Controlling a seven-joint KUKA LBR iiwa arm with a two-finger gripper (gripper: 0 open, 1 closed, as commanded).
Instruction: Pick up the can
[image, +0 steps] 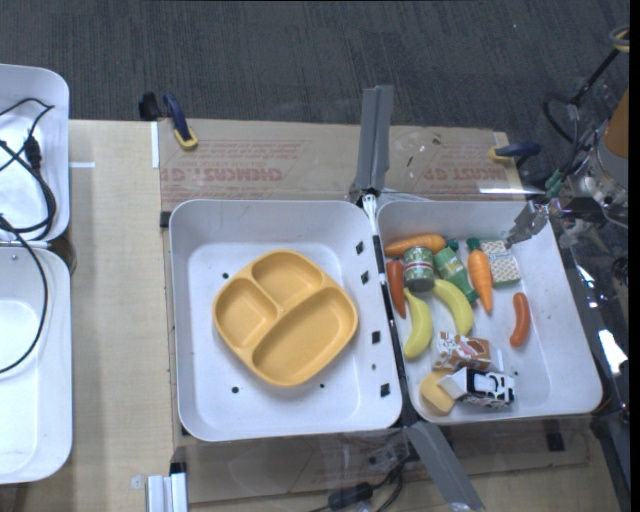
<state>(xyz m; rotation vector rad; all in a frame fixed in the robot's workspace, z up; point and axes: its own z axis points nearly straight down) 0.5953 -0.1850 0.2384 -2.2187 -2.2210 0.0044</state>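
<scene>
While the claw (520, 228) hovers at the right bin's (560, 330) back edge, finger state unclear, it should descend squarely over the upright can (419, 268).

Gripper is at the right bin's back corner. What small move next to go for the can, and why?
Probably shift the gripper leftward until it is above the can. The can stands near the right bin's back-left, wedged among carrots and a banana, with the gripper off to its right.

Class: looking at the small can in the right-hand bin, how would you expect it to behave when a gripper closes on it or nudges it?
The can looks rigid, so it should probably keep its shape when squeezed. Its round sides may slip or roll if tipped. Carrots and a banana crowd it, so nudging likely shifts them too.
</scene>
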